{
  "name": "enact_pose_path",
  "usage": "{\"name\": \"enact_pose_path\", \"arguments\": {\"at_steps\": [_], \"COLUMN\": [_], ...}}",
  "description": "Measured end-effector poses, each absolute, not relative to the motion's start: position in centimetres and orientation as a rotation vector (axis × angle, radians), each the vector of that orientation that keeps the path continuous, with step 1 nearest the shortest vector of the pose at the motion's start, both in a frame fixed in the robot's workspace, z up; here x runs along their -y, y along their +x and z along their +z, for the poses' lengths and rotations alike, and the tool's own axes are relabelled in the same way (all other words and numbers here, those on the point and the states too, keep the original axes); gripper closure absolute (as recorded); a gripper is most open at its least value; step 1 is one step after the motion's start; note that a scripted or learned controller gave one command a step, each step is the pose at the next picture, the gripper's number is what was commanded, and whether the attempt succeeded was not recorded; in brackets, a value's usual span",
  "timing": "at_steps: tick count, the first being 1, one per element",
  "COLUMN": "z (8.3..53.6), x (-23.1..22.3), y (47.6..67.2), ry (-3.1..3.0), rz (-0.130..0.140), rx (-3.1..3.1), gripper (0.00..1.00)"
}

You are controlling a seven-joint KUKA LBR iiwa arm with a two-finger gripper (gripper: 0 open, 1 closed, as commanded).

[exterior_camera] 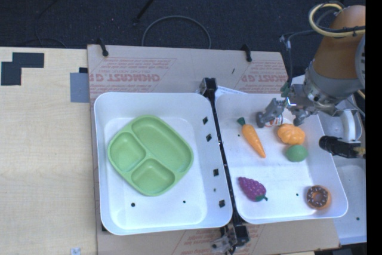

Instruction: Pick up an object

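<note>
The right bin (pixel 280 212) holds a toy carrot (pixel 253 137), an orange fruit (pixel 291 134), a green ball (pixel 296 153), a purple grape bunch (pixel 253 188) and a chocolate donut (pixel 317 197). My gripper (pixel 282 114) hovers over the bin's far part, between the carrot's top and the orange fruit. Its fingers (pixel 267 115) stand spread apart with nothing between them. A small white and red thing lies partly hidden under the gripper.
A green divided plate (pixel 150 155) lies in the left bin (pixel 119 212). A black divider (pixel 218 152) runs between the bins. The arm's orange band (pixel 340 51) rises at the right, with a black part (pixel 340 146) beside the bin's right wall.
</note>
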State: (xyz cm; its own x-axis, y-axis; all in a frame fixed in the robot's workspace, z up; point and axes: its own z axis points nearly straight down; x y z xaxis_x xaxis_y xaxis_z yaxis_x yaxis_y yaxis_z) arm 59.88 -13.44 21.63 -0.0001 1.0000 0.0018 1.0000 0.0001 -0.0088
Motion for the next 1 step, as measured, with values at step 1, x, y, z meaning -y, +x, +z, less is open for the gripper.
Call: {"name": "enact_pose_path", "arguments": {"at_steps": [1], "z": [15.61], "x": [14.11], "y": [59.35], "ry": [-2.216], "rz": [0.008], "rx": [2.215], "gripper": [0.00]}}
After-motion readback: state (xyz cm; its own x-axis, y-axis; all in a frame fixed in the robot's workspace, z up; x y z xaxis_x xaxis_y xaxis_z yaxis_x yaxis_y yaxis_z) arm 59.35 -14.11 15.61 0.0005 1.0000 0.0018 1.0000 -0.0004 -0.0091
